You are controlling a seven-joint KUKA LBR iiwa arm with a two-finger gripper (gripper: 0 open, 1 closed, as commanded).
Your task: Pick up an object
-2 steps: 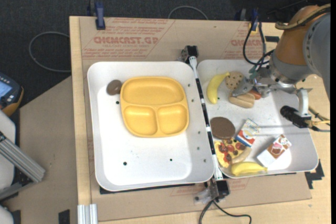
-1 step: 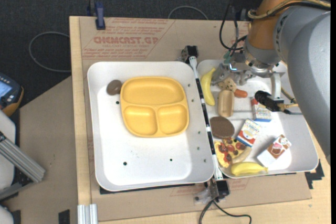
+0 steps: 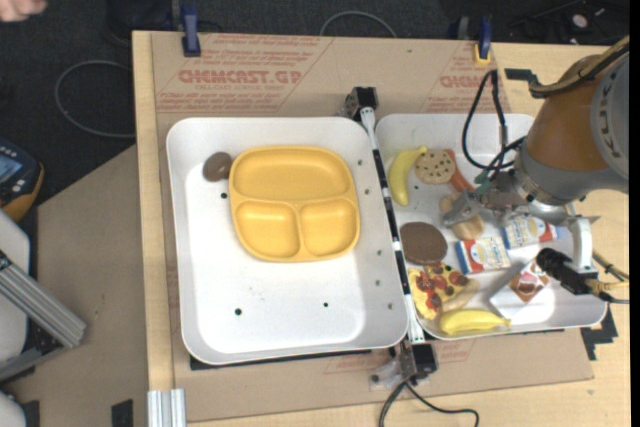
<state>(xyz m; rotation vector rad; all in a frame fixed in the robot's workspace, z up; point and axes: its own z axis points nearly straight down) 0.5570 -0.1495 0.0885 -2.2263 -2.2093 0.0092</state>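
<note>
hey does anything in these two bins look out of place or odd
One thing: a small brown round piece lies alone in the left bin, touching the yellow divided plate's upper-left edge, outside its compartments. The other toy food is crowded in the right bin. Nothing looks spilled or broken.

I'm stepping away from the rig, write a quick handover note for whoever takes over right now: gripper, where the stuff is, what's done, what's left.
Gripper: low in the right bin, among the toy food; whether it holds anything cannot be told.
Right bin: banana and cookie at the far end, brown patty mid-bin, pizza slice and a second banana at the near end, small cartons beside them.
Left bin: yellow divided plate, small brown piece beside it.
Done: nothing visibly lifted.
Left: grasp and raise one object.
</note>
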